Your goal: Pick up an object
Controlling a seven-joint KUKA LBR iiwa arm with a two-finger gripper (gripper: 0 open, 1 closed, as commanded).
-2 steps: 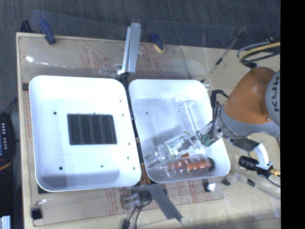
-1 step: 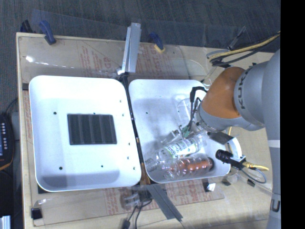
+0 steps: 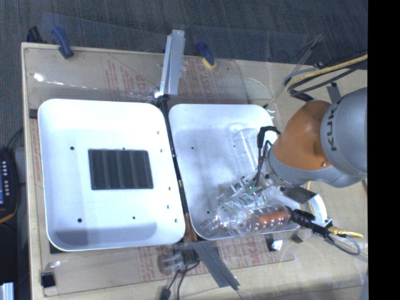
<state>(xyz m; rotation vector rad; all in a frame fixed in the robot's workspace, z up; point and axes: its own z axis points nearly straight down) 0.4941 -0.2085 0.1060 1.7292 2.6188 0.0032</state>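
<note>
My gripper [image 3: 249, 189] reaches down into the right bin [image 3: 200, 142] from the right, below the orange band of the arm [image 3: 303, 145]. It sits low over a heap of clear plastic items [image 3: 230, 216] in the bin's near right corner. A brown cylinder [image 3: 271, 217] lies at the right end of that heap. A clear cup-like piece [image 3: 242, 144] stands just behind the gripper. A dark ribbed rectangular block [image 3: 120, 169] lies flat in the middle of the left bin [image 3: 47, 167]. The clear clutter blurs the gripper's tip.
A metal bar [image 3: 172, 64] stands behind the gap between the bins. Blue clamps [image 3: 61, 41] hold a clear sheet along the bench's back edge. Cables and a black connector [image 3: 312, 222] trail at the right, by the right bin's near corner.
</note>
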